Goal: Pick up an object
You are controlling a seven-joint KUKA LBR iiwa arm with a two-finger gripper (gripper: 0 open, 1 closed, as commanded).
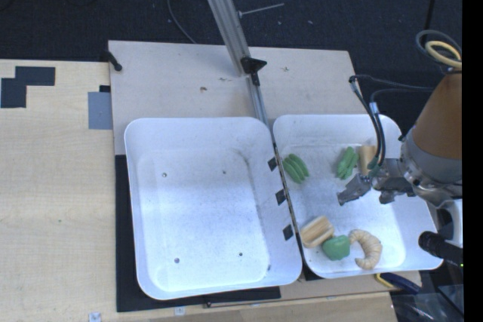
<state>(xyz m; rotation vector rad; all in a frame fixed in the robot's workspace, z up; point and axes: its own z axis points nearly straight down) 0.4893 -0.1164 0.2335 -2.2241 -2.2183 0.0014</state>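
My gripper (370,194) hangs over the right bin (401,259), open, with nothing between its fingers. Its left finger (352,194) sits just below a small green piece (346,162) and a tan cylinder (367,157) near the bin's back. A ridged green object (296,167) lies by the divider. Toward the front lie a tan roll (316,230), a green pepper-like lump (336,246) and a curved tan croissant shape (367,247). The arm's orange band (441,124) covers the bin's right side.
The left bin (143,162) sits beside the right one, with black clips (281,196) along the shared wall. A metal rail (230,19) slants in from the back. A black cable (373,117) loops down to the gripper.
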